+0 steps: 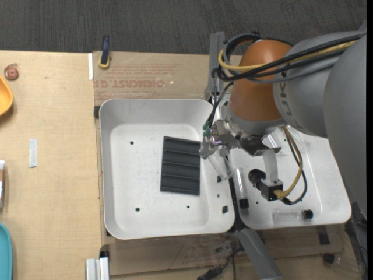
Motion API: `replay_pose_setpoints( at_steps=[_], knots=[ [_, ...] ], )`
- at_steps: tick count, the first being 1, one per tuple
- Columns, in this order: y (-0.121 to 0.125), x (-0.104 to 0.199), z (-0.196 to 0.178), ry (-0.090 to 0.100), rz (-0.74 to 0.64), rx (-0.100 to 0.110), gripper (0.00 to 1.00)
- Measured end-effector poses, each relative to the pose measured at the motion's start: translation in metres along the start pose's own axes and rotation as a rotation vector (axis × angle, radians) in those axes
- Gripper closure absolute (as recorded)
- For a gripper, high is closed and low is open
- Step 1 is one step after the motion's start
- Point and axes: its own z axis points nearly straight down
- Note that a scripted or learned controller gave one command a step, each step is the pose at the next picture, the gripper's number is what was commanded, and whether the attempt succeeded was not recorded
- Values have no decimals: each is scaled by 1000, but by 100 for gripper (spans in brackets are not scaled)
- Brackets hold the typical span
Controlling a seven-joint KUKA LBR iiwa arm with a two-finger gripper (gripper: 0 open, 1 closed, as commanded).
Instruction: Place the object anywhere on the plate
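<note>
Arm comes in from the right, wrist w/ orange band hanging over the seam where the two bins meet. Gripper sits low at the left bin's right wall, just beside the dark ribbed slab. Can't tell if the hand is spread or pressed together: the wrist body and cables cover it from this angle. Nothing visibly pinched, so I wouldn't call it a hold.

The slab lies flat, roughly mid-bin, long side running top to bottom, clear of the walls. It's the only thing in that bin. In the right bin, near the front rim, lies a small see-through tube-like item, well apart from the gripper.

Which of these counts as the obj is my guess: prob. the slab, since the gripper is right next to it. No obvious plate in either bin. An orange dish shows at the far left edge of the bench, well apart from the arm, cut off by the frame.

Judging by the low pose at the slab's edge, this looks like the approach/grasp stage, placing not yet done. Risk: the slab is flat and low, so a grab could slip off.
</note>
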Motion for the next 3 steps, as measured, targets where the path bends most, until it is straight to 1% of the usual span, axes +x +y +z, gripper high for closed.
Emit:
replay_pose_setpoints(
  at_steps=[1, 2, 3],
  knots=[
    [17, 30, -64, -2, 321, -1, 100],
    [16, 41, -104, -2, -189, -2, 100],
    [29, 53, -68, -2, -5, 0, 100]
  ],
)
